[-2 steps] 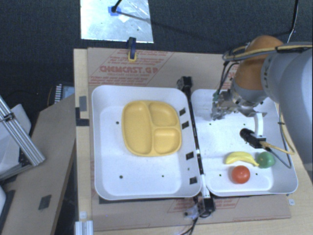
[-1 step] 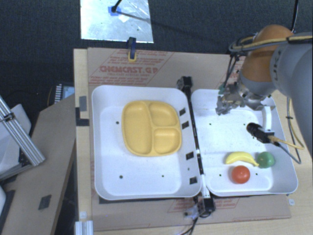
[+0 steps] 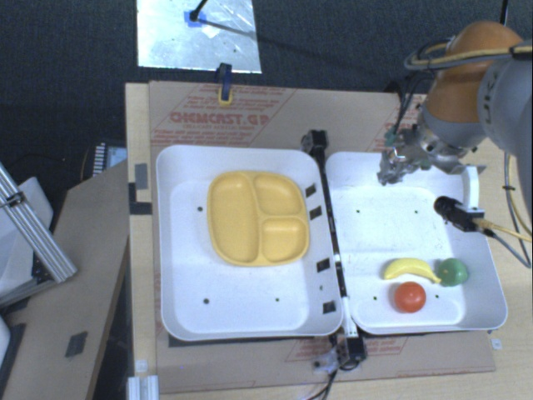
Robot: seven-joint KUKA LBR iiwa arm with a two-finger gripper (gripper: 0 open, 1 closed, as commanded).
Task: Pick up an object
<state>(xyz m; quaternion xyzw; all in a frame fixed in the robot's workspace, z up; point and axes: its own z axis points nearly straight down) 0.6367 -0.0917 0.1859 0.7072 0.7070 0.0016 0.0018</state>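
A yellow banana (image 3: 410, 268), a red tomato-like ball (image 3: 409, 297) and a small green round fruit (image 3: 453, 271) lie close together at the near right of the right bin (image 3: 375, 223). My gripper (image 3: 391, 172) hangs over the far edge of that bin, well apart from all three objects. Nothing shows between its tips.
A yellow divided plate (image 3: 256, 217) lies in the left bin (image 3: 179, 290). A black clip strip (image 3: 326, 232) runs between the two bins. The bins sit on a cardboard sheet (image 3: 250, 111), with a shiny metal plate (image 3: 198, 22) beyond it.
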